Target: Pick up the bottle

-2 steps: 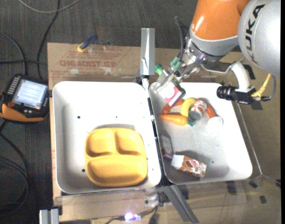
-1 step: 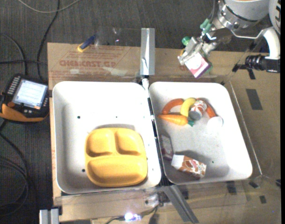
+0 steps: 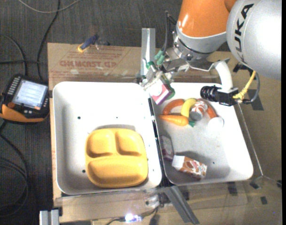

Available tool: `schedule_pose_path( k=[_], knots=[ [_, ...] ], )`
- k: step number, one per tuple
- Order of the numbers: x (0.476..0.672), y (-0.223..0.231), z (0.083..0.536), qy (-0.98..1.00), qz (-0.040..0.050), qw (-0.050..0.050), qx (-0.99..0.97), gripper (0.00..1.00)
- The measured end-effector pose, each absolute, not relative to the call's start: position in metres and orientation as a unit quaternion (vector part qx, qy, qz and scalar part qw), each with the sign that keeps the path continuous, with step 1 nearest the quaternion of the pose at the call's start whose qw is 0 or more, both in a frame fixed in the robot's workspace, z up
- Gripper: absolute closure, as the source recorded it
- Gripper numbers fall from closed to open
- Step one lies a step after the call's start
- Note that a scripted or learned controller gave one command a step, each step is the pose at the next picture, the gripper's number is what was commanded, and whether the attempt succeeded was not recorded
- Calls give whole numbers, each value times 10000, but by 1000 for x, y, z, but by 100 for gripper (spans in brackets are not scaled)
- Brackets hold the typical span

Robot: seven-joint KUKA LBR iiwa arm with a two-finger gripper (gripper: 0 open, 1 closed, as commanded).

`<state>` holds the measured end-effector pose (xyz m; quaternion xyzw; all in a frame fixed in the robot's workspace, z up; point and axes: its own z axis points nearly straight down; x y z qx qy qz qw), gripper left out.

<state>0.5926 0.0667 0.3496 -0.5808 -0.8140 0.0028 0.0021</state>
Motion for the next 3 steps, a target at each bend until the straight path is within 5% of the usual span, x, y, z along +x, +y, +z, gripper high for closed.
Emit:
schedule_pose_path(
  k=[1,2,3],
  knots=[
    [505,44,412,-8483,21,6,-5295,100],
    [505,44,419,-8480,46,8,-5300,100],
    [483,111,353,-8449,25,17,-5350,100]
  ],
)
